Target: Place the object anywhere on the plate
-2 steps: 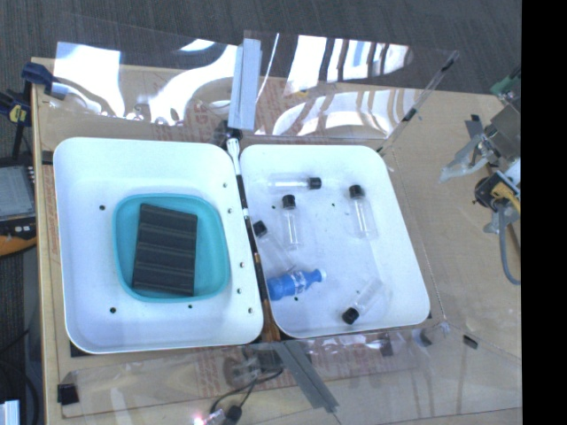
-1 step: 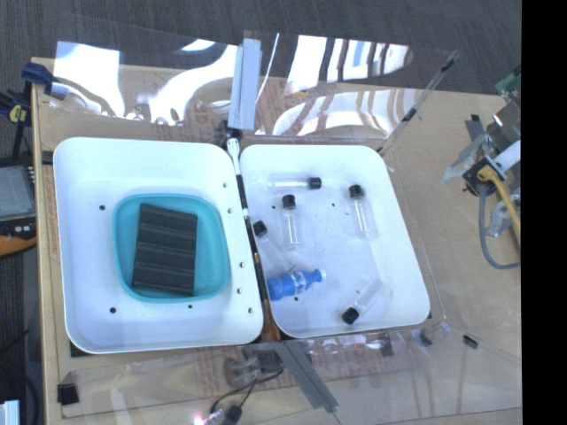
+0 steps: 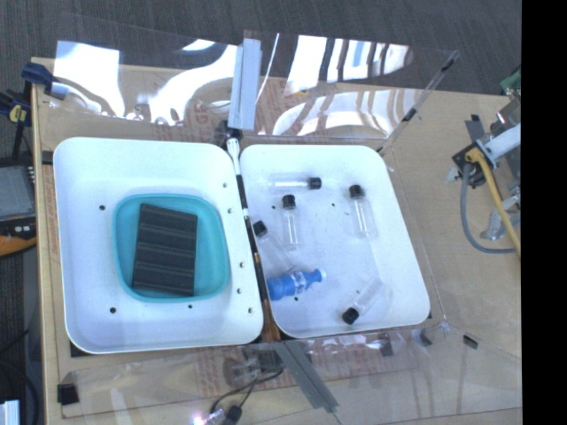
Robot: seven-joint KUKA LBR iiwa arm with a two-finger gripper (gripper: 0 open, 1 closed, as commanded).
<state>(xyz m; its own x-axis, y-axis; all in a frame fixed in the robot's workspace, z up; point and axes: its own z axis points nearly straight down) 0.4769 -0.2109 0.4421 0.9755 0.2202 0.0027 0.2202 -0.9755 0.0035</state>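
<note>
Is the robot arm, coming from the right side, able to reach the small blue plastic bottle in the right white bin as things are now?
Probably yes. The small blue plastic bottle lies uncovered, apart from the clear vials, so nothing blocks it from above.

My bench (image 3: 443,228) carries two bins side by side. Left bin (image 3: 80,237): plate (image 3: 124,224) at centre, ridged block (image 3: 166,249) lying on it. Right bin (image 3: 399,255): five capped vials scattered, one (image 3: 297,183) at the rear, one (image 3: 361,304) at the front, small bottle (image 3: 294,283) front-left.
</note>
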